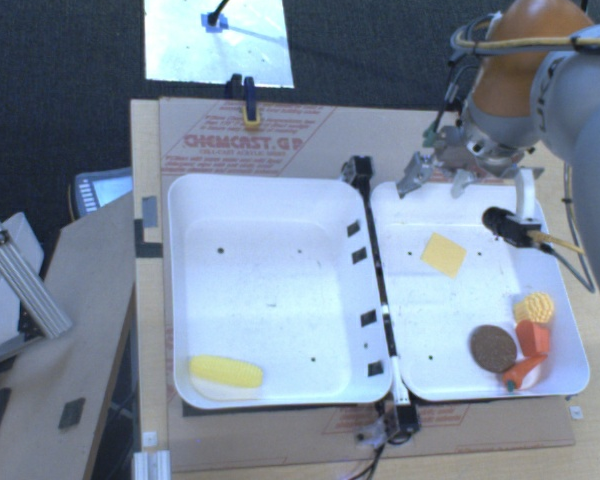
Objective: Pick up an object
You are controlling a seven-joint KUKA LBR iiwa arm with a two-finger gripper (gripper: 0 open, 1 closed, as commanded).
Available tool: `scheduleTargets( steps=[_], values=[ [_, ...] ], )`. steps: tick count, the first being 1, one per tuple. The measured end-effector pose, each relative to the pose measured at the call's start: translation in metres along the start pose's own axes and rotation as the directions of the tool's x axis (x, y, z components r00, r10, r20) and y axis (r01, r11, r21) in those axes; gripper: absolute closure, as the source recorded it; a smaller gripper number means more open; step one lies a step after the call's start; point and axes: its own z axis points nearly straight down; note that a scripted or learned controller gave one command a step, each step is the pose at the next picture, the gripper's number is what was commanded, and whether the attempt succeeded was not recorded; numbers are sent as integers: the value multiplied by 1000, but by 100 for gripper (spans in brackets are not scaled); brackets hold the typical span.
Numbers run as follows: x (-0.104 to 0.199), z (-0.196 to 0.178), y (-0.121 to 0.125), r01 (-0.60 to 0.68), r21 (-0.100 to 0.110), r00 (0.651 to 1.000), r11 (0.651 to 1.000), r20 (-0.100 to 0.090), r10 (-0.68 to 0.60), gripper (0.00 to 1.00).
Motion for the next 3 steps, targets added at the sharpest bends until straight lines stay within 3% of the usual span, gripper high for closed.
scheduleTargets(
  steps=[1,2,3],
  values=[
    [12,-106,2,10,-12,1000,1000,-3,-10,0],
    [12,-110,1,13,-4,1000,1000,-3,-13,100],
    [70,26,-34,13,17,1000,1000,-7,-13,100]
  ],
)
